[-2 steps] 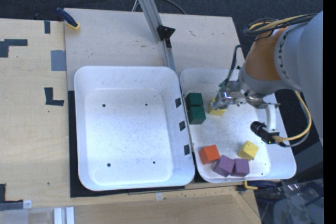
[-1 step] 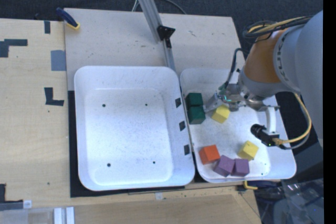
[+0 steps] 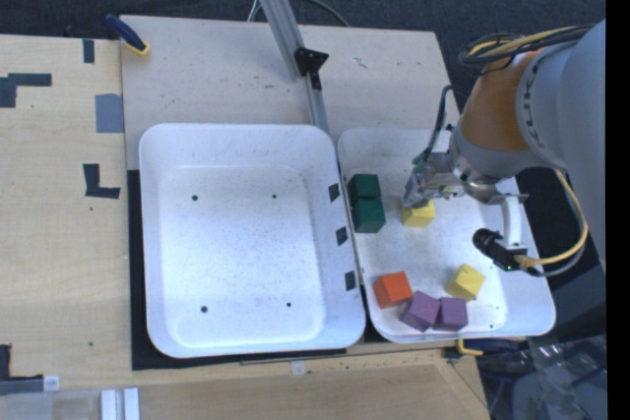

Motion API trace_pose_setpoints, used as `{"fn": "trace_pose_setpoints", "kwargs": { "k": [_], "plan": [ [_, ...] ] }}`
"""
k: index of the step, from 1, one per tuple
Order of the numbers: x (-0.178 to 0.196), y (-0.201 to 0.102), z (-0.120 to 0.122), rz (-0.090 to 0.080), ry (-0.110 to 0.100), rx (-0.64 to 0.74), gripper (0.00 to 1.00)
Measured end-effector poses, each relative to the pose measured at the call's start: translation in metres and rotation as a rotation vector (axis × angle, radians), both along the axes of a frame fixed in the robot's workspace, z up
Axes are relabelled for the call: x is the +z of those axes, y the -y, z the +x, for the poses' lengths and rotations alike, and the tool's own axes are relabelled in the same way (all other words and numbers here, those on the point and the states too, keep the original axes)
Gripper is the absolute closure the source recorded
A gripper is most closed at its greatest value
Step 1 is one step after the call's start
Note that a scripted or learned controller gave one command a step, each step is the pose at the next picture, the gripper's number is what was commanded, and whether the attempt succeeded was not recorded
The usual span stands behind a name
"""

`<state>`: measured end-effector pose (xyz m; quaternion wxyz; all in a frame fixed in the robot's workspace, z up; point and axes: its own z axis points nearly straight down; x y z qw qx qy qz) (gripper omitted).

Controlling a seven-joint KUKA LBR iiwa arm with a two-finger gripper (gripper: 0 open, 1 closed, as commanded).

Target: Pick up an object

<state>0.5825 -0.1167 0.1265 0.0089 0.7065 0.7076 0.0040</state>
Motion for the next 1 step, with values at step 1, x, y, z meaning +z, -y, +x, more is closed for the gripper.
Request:
{"fn": "trace_pose_setpoints", "kwargs": {
  "k": [1],
  "plan": [
    [-0.0015,-0.0002,-0.0007,0.0,-0.002,0.0,0.0]
  ]
}}
